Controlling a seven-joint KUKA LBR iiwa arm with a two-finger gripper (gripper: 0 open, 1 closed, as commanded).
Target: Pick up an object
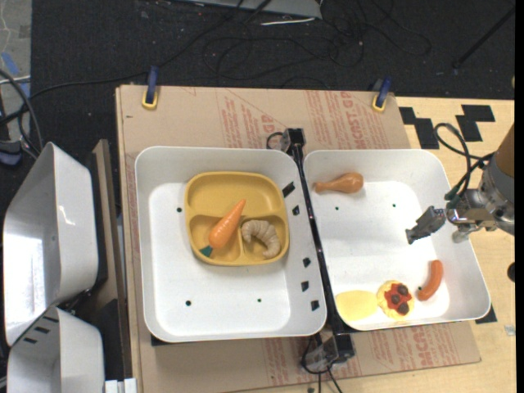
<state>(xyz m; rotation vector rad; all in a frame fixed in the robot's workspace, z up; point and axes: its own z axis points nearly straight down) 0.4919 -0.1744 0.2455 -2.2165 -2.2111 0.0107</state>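
Down at the near rim of the right bin point(458, 301) sit a pale yellow slice point(354, 304) and a small pizza piece point(395, 297), with the sausage point(431, 280) just beside them. That sausage looks the likeliest pick, and the gripper point(425, 225) hangs above it with nothing between its jaws; apart or together, I cannot tell. Risk: the sausage hugs the bin's wall, so a descent could clip the rim or roll it. Beyond the gripper lies a drumstick point(341, 184); left, a yellow plate point(236, 217) carries a carrot point(227, 224) and shrimp point(262, 237).
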